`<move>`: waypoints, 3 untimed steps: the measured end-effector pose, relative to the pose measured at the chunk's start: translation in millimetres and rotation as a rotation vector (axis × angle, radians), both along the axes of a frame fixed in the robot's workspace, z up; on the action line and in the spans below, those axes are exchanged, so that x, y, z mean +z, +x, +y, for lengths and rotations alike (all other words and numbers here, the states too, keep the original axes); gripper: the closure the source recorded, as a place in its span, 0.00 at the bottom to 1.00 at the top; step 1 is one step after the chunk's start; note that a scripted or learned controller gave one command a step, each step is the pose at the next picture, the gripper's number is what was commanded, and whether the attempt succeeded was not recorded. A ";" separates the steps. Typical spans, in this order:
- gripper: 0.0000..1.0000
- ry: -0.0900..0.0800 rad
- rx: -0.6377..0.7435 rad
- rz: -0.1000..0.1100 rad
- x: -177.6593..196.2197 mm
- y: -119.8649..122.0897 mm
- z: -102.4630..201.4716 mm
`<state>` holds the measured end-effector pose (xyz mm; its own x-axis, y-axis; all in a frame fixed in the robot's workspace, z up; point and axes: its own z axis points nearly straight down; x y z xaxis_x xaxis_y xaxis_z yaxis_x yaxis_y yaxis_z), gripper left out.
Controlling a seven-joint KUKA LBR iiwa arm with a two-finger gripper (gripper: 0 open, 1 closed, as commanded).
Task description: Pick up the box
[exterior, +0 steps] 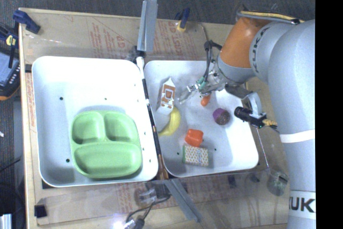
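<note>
The gripper (194,88) is hanging over the right bin (244,155), its metal fingers too small and cluttered to read. Just left of it, the box (167,94), a small white carton with orange print, is lying tilted near the bin's left wall. Below-left, a curved yellow banana (171,123) is resting. Below, an orange block (194,137) is sitting above a speckled rectangular sponge (195,156). A round purple fruit (221,116) is lying to the lower right. Far left, a green moulded tray (106,143) is sitting in the left bin (48,83).
</note>
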<state>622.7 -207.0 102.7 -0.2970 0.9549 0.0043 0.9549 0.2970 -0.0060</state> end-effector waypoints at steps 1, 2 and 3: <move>1.00 0.000 0.002 -0.001 10.6 0.8 0.5; 1.00 -0.003 0.113 -0.008 114.3 10.2 28.9; 1.00 0.000 0.448 -0.005 88.1 9.3 25.3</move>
